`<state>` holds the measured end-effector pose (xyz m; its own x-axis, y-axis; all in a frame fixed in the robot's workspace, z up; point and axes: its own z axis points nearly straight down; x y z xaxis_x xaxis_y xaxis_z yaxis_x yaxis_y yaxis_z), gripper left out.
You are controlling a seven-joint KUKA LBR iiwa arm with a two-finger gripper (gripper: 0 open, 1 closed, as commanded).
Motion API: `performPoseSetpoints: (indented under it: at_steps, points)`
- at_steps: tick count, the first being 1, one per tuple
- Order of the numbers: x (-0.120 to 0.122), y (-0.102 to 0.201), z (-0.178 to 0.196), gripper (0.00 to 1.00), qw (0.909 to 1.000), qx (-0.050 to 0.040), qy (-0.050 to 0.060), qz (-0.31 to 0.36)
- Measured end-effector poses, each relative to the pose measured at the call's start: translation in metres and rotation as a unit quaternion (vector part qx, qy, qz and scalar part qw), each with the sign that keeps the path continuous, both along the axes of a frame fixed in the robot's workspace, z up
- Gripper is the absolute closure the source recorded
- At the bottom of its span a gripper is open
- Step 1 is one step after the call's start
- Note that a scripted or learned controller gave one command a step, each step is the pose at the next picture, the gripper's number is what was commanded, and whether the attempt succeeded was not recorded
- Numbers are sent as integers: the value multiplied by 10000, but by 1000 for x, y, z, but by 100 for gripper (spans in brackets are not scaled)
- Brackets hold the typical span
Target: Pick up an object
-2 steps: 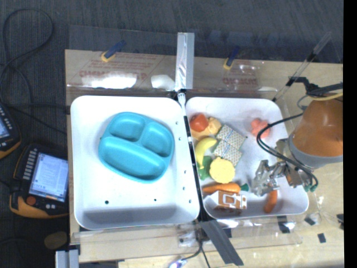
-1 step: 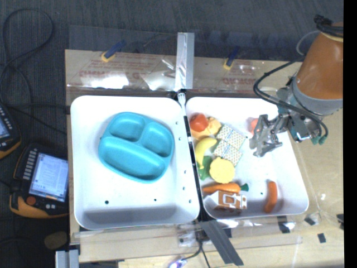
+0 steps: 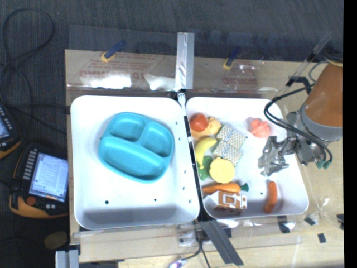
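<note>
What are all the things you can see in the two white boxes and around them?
Bins: 2, white, side by side on the bench.
Divided plate: 1, blue, in the left bin.
Toy tomato: 1, red-orange, right bin, far left corner.
Toy banana: 1, yellow, right bin, by the left wall.
Patterned packet: 1, white and grey, right bin, middle.
Round yellow piece: 1, yellow, below the packet.
Toy carrot: 1, orange, near front.
Small carton: 1, orange and white, front edge.
Toy sausage: 1, red-orange, front right.
Pink piece: 1, pink, far right.
Handheld controller: 1, orange and black, left of bench.
Gripper: 1, grey, low over the right bin.
</note>
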<state>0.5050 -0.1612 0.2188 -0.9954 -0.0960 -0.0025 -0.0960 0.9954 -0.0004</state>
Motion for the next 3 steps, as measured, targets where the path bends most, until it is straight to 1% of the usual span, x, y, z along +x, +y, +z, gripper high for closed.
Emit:
performPoseSetpoints:
  at_steps: [1,3]
  points:
    - [-15,-48,-26,100,9998,0,3,-198]
    - [-12,-48,-7,100,9998,-16,-24,-204]
